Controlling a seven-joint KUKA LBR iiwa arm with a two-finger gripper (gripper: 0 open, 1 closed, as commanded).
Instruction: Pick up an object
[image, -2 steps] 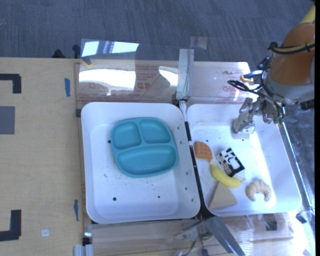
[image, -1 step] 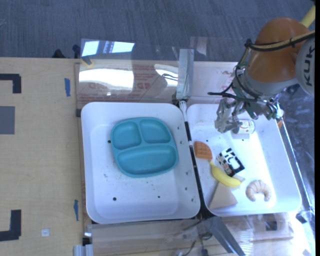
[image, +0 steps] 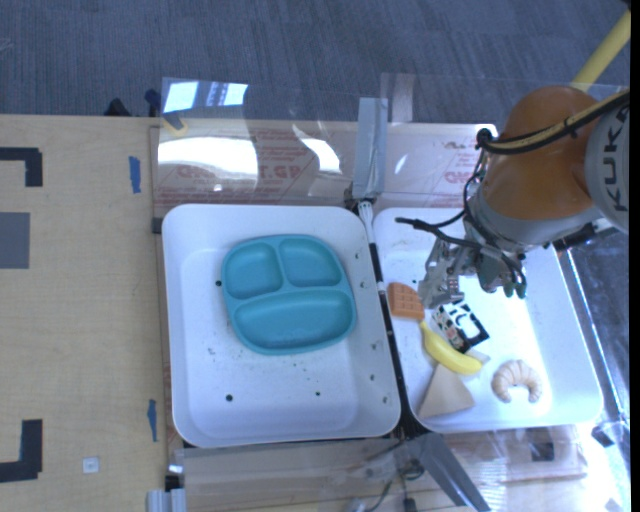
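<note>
My gripper (image: 446, 287) hangs low over the right bin (image: 560, 330), below the orange wrist band. Its tip is just right of an orange waffle-like piece (image: 405, 300) and just above a small black-and-white object (image: 462, 326). A yellow banana (image: 450, 355) lies directly below that object. A pale croissant (image: 519, 380) rests near the bin's front right, and a beige wedge (image: 446, 394) lies at the front edge. Whether the tip touches any of them is unclear.
The left bin (image: 200, 380) holds a blue divided plate (image: 288, 293) and a few dark specks. A raised rim separates the two bins (image: 383, 320). Clear plastic walls stand behind both bins. Cables run along the arm at the upper right.
</note>
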